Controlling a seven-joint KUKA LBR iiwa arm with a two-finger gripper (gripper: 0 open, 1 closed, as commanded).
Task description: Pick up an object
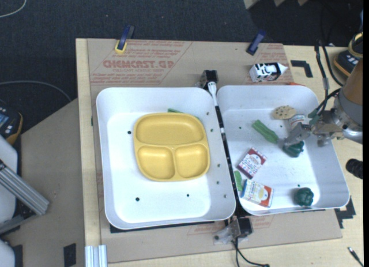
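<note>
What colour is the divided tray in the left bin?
Yellow: the three-compartment plastic tray shows best in the camera view, in the left white bin.

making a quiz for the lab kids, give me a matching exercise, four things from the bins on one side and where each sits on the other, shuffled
Things:
1. yellow divided plate
2. black and white carton
3. red and white packet
4. round tan cookie

Places:
A. on the brown board beyond the right bin
B. in the left bin
C. right bin, far part, near the gripper
D. right bin, near its left wall

Pairs: 1-B, 2-A, 3-D, 4-C
</note>
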